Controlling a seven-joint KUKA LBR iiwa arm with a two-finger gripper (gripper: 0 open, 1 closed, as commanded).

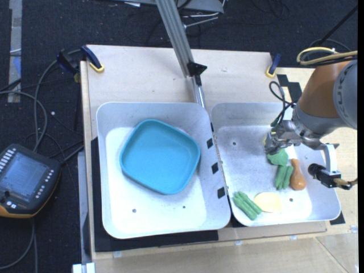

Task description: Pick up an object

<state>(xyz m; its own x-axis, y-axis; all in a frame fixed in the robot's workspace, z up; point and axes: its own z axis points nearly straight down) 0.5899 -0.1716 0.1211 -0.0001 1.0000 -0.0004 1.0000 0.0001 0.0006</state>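
Observation:
My gripper (pixel 276 147) reaches down into the right bin (pixel 244 152) from the right, its tip right over a green toy vegetable (pixel 280 158). Below that lies a second green piece (pixel 282 177) beside an orange carrot-like toy (pixel 297 175). Nearer the front sit a pale yellow flat piece (pixel 268 202) and a green pea pod (pixel 247 204). The wrist hides the fingertips.
A blue square plate (pixel 160 155) lies in the left bin (pixel 114 209). A metal pole (pixel 179 36) slants over the back of the bench. Clamps sit at the bench's back corners, and a pendant (pixel 23 180) lies on the floor at left.

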